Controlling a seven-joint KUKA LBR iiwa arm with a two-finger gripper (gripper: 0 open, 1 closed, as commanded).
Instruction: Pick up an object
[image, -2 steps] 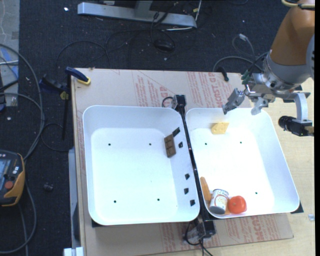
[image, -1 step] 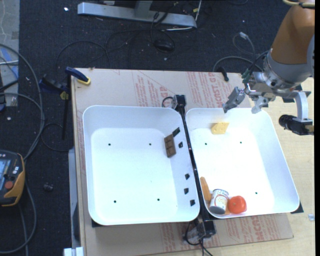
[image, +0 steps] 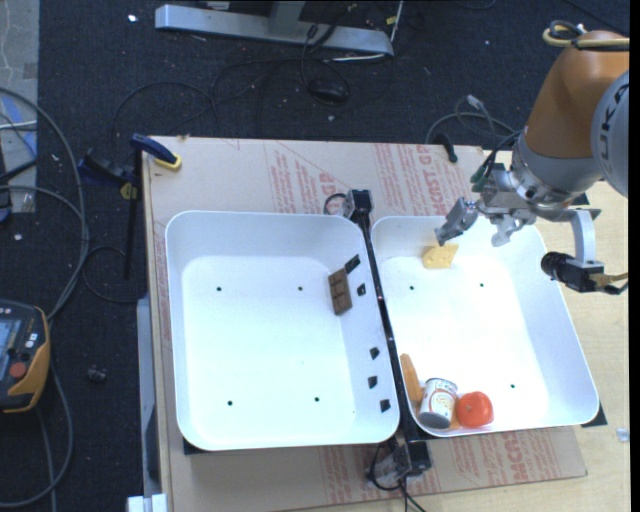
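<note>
Camera view looks down at a slant on my bench, where two shallow white bins sit side by side on a pale board.

The left white bin (image: 200, 300) holds one thing: a small brown chocolate-bar-like slab (image: 341, 292), lying near its right wall at about three o'clock.

The right white bin (image: 560, 330) holds more. Near its far wall, at about eleven o'clock, lies a pale yellow wedge like a piece of cheese (image: 439, 257). Down in the near left corner, at about seven o'clock, three things crowd together: a slim orange carrot-shaped stick (image: 410, 375) along the left wall, a small silver tin can with a printed label (image: 437, 401) just beside it, and a round red tomato-like ball (image: 474, 409) touching the can's right side.

My two-finger claw (image: 480, 225) hangs over the far edge of the right bin, at about twelve o'clock. Its fingers stand apart, one tip (image: 452, 226) just above the yellow wedge, the other toward the right. Nothing sits between them.
</note>
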